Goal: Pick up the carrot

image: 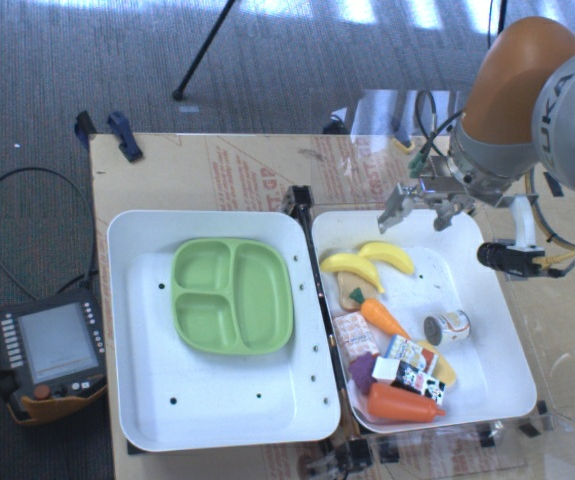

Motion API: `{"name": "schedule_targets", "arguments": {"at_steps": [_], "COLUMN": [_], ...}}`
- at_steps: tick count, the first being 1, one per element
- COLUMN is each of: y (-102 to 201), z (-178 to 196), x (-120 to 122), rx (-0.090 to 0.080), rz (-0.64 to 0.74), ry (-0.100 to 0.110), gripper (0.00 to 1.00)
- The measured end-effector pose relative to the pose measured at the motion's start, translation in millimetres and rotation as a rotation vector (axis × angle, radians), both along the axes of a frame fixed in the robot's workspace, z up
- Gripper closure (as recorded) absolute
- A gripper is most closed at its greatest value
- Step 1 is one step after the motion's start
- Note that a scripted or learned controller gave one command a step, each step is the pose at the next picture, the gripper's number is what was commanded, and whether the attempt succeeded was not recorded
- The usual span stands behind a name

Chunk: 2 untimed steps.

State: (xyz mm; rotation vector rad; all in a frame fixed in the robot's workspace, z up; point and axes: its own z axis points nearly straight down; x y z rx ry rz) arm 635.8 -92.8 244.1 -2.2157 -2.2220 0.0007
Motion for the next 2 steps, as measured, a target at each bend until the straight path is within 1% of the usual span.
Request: {"name": "schedule_targets", "arguments": {"at_steps": [1,2], "y": [-22,-27], "z": [-143,-132], "x": [-78,-77], "rx": [0.003,0.001], "rz": [0.165,0.151], "ry": [0.003,-0.001], "gripper": [0.0,1.0]}}
